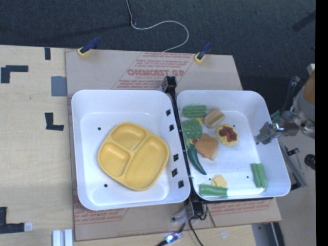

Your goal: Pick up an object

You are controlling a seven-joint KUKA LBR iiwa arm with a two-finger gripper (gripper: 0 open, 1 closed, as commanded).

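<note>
While food fills the right bin, the end effector hangs at its edge — apart.

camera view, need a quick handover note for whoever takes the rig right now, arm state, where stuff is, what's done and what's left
Gripper: at the right rim of the right bin, nothing visibly held; whether it is open or shut cannot be told from here.

Left bin: holds a yellow divided plate.

Right bin: toy food clustered along its left side: green beans, bread roll, lettuce leaf, toast slice, small pizza, green chili. Near the front edge: a yellow piece and a green vegetable. Front right corner: a green pod.

Done: nothing picked yet.

Left: descend on one object, grasp, lift.
</note>
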